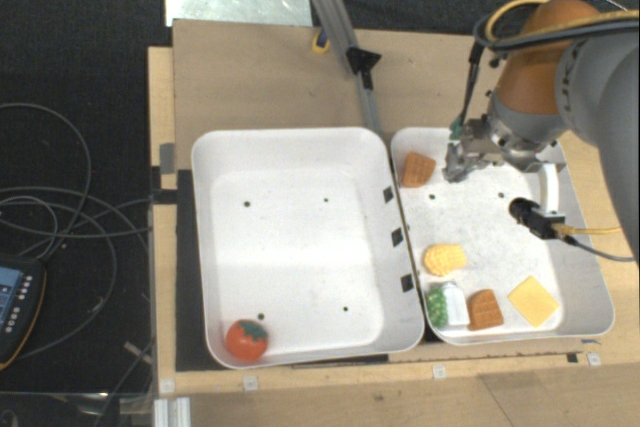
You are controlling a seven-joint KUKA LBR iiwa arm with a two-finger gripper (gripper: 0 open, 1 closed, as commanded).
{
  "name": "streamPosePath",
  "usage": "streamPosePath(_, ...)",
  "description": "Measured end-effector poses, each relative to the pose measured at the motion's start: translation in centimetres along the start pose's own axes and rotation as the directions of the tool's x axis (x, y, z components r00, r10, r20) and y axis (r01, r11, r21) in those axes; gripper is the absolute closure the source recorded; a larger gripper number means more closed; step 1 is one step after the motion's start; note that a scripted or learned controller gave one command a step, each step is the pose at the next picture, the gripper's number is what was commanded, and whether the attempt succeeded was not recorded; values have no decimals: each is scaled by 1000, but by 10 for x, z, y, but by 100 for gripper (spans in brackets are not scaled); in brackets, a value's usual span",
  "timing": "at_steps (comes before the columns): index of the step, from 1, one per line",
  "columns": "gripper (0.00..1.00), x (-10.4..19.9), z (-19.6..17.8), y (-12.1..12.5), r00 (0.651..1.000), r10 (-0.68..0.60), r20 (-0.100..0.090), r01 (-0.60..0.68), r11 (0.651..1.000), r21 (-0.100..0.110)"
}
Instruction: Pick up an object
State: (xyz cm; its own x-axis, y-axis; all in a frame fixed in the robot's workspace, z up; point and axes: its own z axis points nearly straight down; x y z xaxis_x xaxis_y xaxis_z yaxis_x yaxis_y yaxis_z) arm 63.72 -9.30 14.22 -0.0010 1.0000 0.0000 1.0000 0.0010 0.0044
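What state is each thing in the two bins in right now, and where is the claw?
Tomato: lying in the left bin's near-left corner.
Toast piece: lying at the right bin's far-left corner.
Corn: lying by the right bin's left wall.
Green-and-white item: lying at the near-left corner.
Brown block: lying beside it.
Cheese slice: lying flat.
Claw: over the right bin, beside the toast piece.

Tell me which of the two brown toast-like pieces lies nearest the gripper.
The toast piece at the right bin's far-left corner, beside the gripper; the other brown piece lies at the near edge.
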Motion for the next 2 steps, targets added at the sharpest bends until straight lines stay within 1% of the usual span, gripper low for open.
streamPosePath(1, 100, 7, -63, 3, 1000, -5, 1, 5, 1000, -4)
streamPosePath(2, 100, 7, -128, 4, 1000, -5, 2, 5, 1000, -6)
